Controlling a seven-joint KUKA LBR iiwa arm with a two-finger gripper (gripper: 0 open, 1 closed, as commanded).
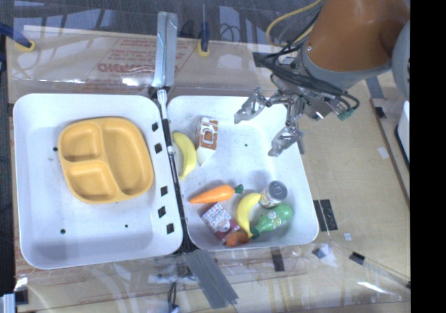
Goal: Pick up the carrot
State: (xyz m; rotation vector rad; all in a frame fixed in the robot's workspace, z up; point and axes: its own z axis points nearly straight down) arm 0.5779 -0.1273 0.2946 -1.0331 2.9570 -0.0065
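1. Hovering over right bin (306, 186) upper part: gripper (268, 127), fingers spread wide, nothing between them.
2. Carrot (212, 194) lies lower-centre in same bin, near a banana (245, 210) & a red packet (217, 218), prob. not touching either.
3. Step: approach, pre-grasp.
4. Next: shift toward carrot, descend, align across its width, close.

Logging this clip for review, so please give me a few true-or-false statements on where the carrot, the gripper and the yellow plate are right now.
1. The carrot lies in the right bin. True.
2. The gripper holds the carrot. False: its open fingers hang above the bin's upper part, apart from the carrot.
3. The yellow plate sits in the left bin. True.
4. The carrot rests on the yellow plate. False: it lies in the other bin, beside a banana.
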